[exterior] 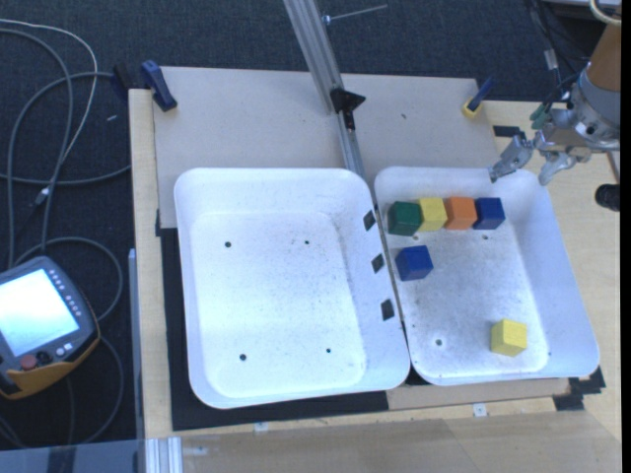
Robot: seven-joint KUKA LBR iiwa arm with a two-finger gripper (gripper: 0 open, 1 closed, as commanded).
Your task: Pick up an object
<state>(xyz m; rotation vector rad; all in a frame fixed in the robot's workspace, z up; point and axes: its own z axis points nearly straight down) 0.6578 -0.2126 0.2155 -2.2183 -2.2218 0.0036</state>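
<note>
Grey metal fingers of the gripper [525,163] hang spread apart with nothing between them, over the far right corner of the right bin [562,294]. One fingertip points down and to the left toward the bin's far rim, the other sits nearer the right edge of the picture. The wrist above them rises toward the upper right, where the arm [603,87] enters from the right side.

Just below and left of the claw, along the far end of the right bin, four cubes stand in a line touching one another: a dark blue block [489,212] nearest the claw, then an orange block [460,212], a yellow block [433,214] and a green block [404,218] at the left end by the bin's inner wall. The row's long axis runs left to right across the picture, roughly parallel to the bin's far rim. The claw is apart from all of them.

Nearer the camera, a second blue block [414,262] sits alone below the green one, turned slightly against the row. Well apart, toward the near right corner, lies a second yellow block [509,337], also slightly turned.

Beside it, the left bin [192,294] lies against the right bin's inner wall.
</note>
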